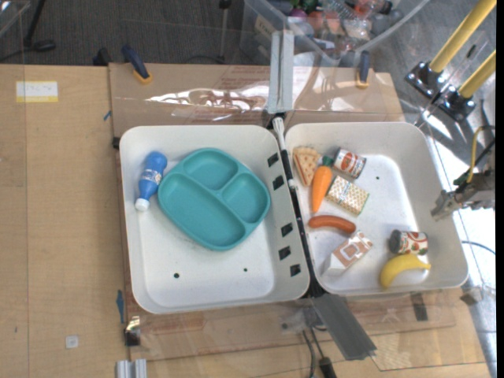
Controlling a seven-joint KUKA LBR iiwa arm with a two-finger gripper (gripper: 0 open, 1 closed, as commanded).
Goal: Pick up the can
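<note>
A red and white can (pixel 349 164) lies on its side at the back of the right bin (pixel 394 136), next to the carrot (pixel 321 186). Near the front right, a second small can (pixel 408 242) with a dark and orange label rests against the banana (pixel 403 271). My gripper (pixel 446 204) hangs at the right bin's right rim, well to the right of the red can and up-right of the second one. It holds nothing that I can see.
The right bin also has a bread slice (pixel 305 164), a checkered box (pixel 348 195), a sausage (pixel 332 224) and a small carton (pixel 351 250). In the left bin lie a teal divided plate (pixel 214 198) and a blue bottle (pixel 150 179). A clear tub of toys (pixel 335 6) stands behind.
</note>
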